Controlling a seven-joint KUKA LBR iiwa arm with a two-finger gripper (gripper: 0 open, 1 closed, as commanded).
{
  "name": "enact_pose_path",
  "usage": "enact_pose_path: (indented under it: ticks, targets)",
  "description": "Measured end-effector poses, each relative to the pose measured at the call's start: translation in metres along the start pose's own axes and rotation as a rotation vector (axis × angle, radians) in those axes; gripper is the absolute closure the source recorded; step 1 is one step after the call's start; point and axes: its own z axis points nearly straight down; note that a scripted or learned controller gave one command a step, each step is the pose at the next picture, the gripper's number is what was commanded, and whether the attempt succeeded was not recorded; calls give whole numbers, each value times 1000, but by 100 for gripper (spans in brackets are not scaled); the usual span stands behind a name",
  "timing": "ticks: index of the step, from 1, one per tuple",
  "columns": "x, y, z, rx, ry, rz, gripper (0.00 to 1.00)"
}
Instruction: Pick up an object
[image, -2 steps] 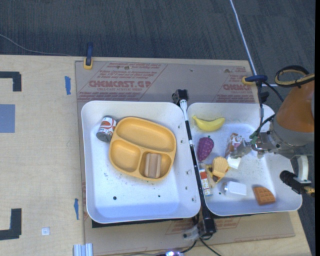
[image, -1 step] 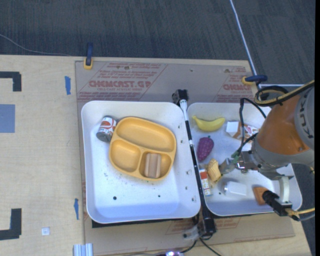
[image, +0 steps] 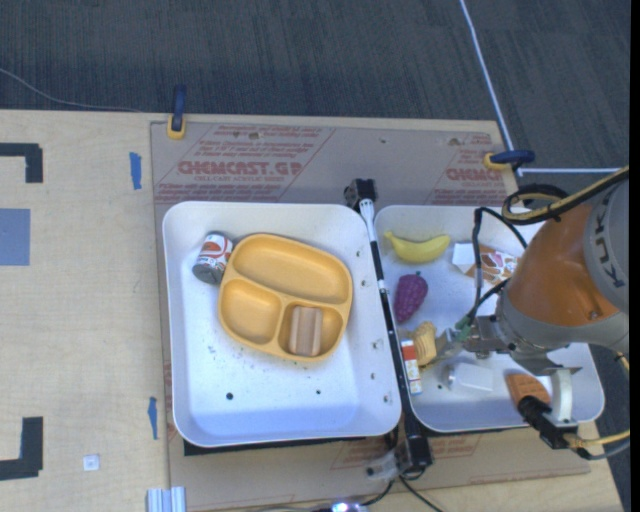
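Observation:
The right bin (image: 590, 395) holds a yellow banana (image: 418, 246), a purple bunch of grapes (image: 410, 295) and a small tan and yellow object (image: 427, 344) near its left wall. My gripper (image: 460, 345) is low over the bin floor, just right of the tan object. The grey and orange arm (image: 555, 290) behind it hides much of the bin's right side. Nothing can be seen held.
A printed snack packet (image: 492, 265) lies at the right bin's back. A red and white item (image: 409, 362) sits by the divider. The left bin (image: 280, 410) holds a yellow divided plate (image: 285, 270) with a brown block (image: 305, 330), and a can (image: 211, 257).

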Motion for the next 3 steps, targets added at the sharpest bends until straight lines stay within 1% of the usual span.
enact_pose_path:
  ticks: [1,2,3]
  targets:
    - [-1,2,-12,-6,-2,1,100]
    - [77,-3,-96,21,12,-5,100]
    - [49,-2,-112,18,10,-4,100]
